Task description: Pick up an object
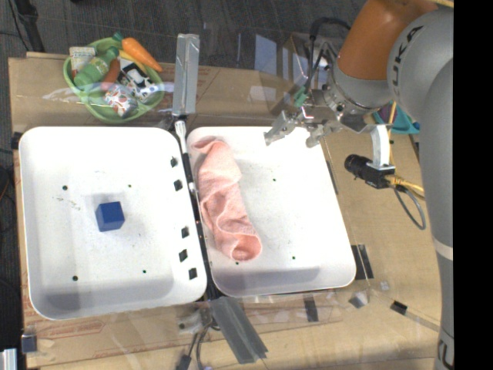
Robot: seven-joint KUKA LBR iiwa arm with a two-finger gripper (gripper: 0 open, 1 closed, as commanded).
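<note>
A pink cloth (223, 201) lies crumpled along the left side of the right bin (308, 230). A small blue cube (110, 215) sits in the left bin (46, 176), left of its middle. My gripper (295, 135) hangs over the far edge of the right bin, to the right of the cloth's top end. Its two fingers stand apart, with nothing between them.
A green bowl (85, 102) with toy food, among it an orange carrot (139, 52), stands behind the left bin. A grey metal bar (183, 72) stands upright behind the gap between the bins. Black clips line the divider between them.
</note>
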